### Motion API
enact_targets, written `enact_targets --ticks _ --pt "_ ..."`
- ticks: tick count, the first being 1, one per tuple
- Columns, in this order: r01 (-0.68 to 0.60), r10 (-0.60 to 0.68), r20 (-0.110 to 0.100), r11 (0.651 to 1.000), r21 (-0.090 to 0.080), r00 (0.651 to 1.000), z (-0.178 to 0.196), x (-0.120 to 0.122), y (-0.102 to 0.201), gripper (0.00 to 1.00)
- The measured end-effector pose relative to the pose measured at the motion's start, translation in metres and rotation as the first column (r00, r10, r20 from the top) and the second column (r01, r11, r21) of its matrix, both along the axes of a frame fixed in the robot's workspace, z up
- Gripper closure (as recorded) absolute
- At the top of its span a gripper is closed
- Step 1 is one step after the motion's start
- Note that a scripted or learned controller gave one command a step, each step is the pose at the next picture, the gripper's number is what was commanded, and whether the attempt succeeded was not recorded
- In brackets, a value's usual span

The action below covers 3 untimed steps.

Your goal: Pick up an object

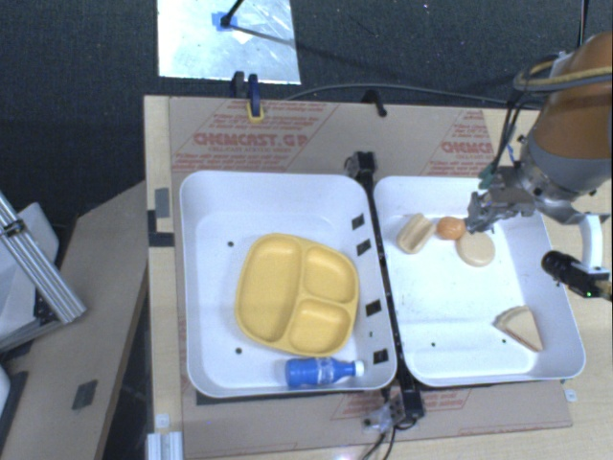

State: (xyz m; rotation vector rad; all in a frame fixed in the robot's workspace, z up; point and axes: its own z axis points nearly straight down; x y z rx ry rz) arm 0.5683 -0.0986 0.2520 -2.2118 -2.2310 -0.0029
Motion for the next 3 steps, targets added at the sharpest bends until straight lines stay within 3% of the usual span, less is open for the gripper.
enact_targets --ticks 2,3 --pt "-0.002 0.002 0.001 1.0 0.001 1.0 0.007 -0.012 0.107 1.0" --pt "-0.001 0.001 -0.002 1.0 0.001 1.0 -0.011 -0.011 0.161 1.0"
